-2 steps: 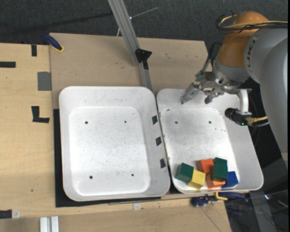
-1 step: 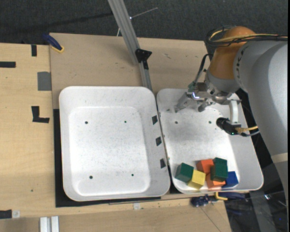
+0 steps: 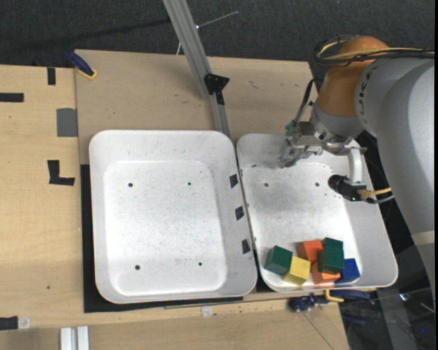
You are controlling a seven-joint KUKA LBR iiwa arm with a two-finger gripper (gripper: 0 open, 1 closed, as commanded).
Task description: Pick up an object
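Several small blocks lie bunched in the near corner of the right bin (image 3: 277,195): a green block (image 3: 279,259), a yellow block (image 3: 299,269), an orange block (image 3: 309,250), a dark green block (image 3: 333,254) and a blue block (image 3: 350,270). My gripper (image 3: 293,152) hangs over the far end of that bin, near its back rim and well away from the blocks. Nothing shows in its grasp. The grey arm with its orange band (image 3: 347,71) comes in from the right.
The left bin (image 3: 160,217) lies beside the right one, their rims touching in the middle. A slanted metal pole (image 3: 193,42) with a black clamp (image 3: 217,84) rises behind the bins. A black cable fitting (image 3: 347,188) hangs below the wrist over the right bin.
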